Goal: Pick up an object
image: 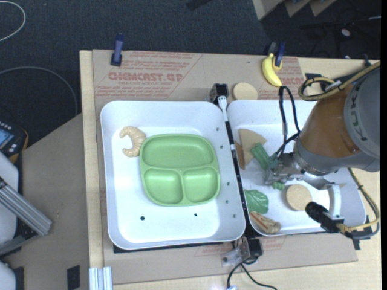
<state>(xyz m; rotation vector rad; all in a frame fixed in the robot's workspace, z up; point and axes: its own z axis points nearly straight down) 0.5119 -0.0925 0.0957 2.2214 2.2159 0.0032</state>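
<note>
**Arm low over the right bin, gripper among the small pieces**

Arm [335, 132] reaches in from the right, grey body with orange band, wrist down inside the right bin [351, 219]. Gripper [279, 175] sits at the lower end of a green stick-shaped object [261, 156] — touching or just above it; cannot tell whether it is clenched or released, the wrist hides that.

Right bin contents: tan wedge piece [249, 141] at upper left, round cracker-like disc [297, 197] just right of the gripper, green leafy piece [255, 200] near the bin's left wall, a tan shell-like piece [266, 223] at the lower edge.

Left bin [115, 162] — green divided plate [179, 169] in the middle, pale croissant-shaped toy [132, 140] touching the plate's upper-left rim.

On the bench beyond the bins: banana [271, 71], round tan disc [245, 91].
</note>
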